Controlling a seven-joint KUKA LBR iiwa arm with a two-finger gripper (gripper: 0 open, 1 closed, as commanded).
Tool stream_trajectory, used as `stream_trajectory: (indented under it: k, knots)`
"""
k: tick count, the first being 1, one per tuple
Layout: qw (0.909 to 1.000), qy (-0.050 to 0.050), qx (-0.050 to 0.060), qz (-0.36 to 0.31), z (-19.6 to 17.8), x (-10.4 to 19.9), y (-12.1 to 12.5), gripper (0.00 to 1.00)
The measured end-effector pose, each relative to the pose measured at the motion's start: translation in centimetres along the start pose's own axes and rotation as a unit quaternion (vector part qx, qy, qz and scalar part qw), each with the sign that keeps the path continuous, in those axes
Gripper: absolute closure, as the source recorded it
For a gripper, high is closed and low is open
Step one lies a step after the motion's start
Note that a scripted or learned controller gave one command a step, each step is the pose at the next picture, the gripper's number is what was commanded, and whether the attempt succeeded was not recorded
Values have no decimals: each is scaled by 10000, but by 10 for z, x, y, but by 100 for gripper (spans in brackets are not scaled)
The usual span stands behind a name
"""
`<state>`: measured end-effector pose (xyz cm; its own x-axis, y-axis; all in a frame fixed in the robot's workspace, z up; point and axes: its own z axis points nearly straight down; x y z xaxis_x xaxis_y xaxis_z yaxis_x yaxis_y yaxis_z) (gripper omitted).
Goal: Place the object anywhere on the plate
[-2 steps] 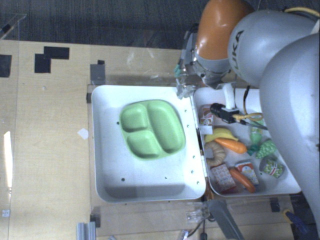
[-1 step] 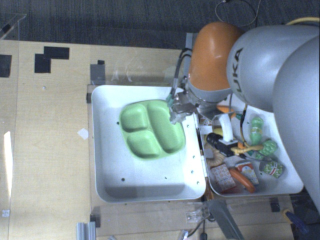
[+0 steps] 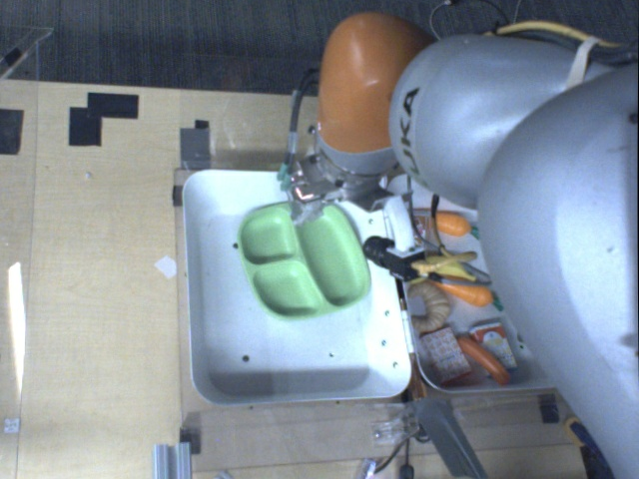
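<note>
End effector [image 3: 308, 196] directly over green plate [image 3: 303, 257] far rim; finger state and any held object cannot be told.

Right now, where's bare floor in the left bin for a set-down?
The left white bin has bare floor left of and below the green divided plastic plate, widest along the lower rim. The claw crowds the plate's top edge. The right bin is packed with toy food.
</note>
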<state>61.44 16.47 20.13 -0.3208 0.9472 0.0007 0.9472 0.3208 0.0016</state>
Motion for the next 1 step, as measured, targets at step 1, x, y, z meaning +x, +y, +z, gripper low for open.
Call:
stream_trajectory:
  k: [1]
  knots:
    - [10000, 1, 7, 87, 47, 14, -2, 100]
